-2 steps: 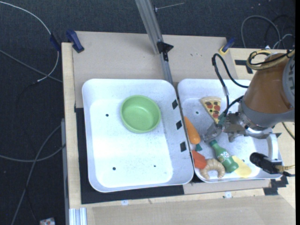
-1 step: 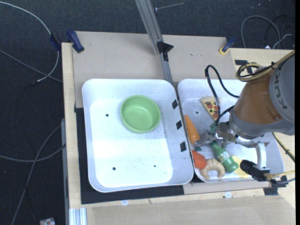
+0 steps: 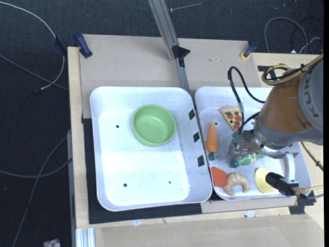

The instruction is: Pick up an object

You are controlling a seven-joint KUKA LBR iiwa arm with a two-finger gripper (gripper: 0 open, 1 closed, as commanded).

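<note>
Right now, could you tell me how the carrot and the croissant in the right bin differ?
The carrot is orange, slim and straight, lying lengthwise near the bin's left wall; the croissant is tan, plump and curved, lying near the front edge. Both are toy foods resting loose in the right bin.

Single fixed camera above bench (image 3: 154, 55), slanted downward view, both bins framed: left bin (image 3: 103, 138), right bin (image 3: 205, 99).

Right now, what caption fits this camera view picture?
Gripper low in the right bin over a green item; green bowl in left bin.
</note>
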